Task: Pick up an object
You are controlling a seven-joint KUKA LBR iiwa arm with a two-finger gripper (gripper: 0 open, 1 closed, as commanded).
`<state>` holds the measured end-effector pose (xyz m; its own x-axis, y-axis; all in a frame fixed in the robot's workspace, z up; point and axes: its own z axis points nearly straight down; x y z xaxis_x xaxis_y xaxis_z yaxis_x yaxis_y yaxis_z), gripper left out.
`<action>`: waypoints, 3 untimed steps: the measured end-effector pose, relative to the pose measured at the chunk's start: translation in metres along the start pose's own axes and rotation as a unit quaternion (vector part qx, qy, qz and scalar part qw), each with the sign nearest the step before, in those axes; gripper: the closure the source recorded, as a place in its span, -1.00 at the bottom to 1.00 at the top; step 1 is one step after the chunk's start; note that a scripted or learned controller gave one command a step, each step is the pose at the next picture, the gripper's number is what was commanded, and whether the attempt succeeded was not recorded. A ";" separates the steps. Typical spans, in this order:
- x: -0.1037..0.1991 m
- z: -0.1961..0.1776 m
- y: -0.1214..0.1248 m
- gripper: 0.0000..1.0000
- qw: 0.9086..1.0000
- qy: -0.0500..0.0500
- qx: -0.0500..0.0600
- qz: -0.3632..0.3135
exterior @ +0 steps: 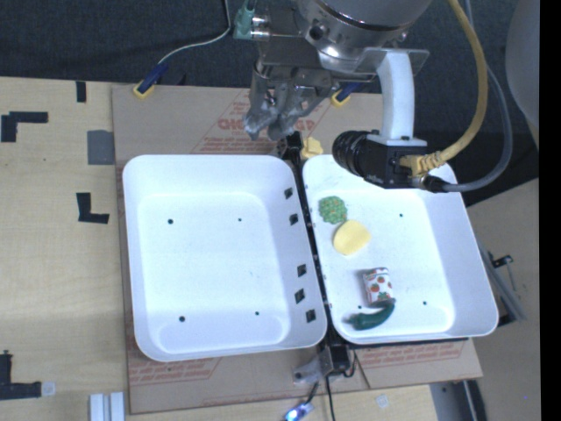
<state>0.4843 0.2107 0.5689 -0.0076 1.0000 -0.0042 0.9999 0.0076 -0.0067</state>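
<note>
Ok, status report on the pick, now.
Gripper above the bins' far edge, nothing between its fingers. Green ball, yellow piece, small box, green pepper all lying in right bin. Nothing blocking them.

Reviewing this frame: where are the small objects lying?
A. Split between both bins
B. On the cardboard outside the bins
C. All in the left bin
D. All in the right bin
D. The green lump, yellow piece, red-and-white item and dark green piece all lie in the right bin, along its left side.
</note>
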 end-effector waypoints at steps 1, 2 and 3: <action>0.000 0.000 0.000 -1.00 1.000 0.000 0.000 0.000; 0.000 -0.010 0.000 1.00 1.000 0.000 0.001 0.000; 0.024 0.272 -0.002 1.00 1.000 -0.002 0.006 0.003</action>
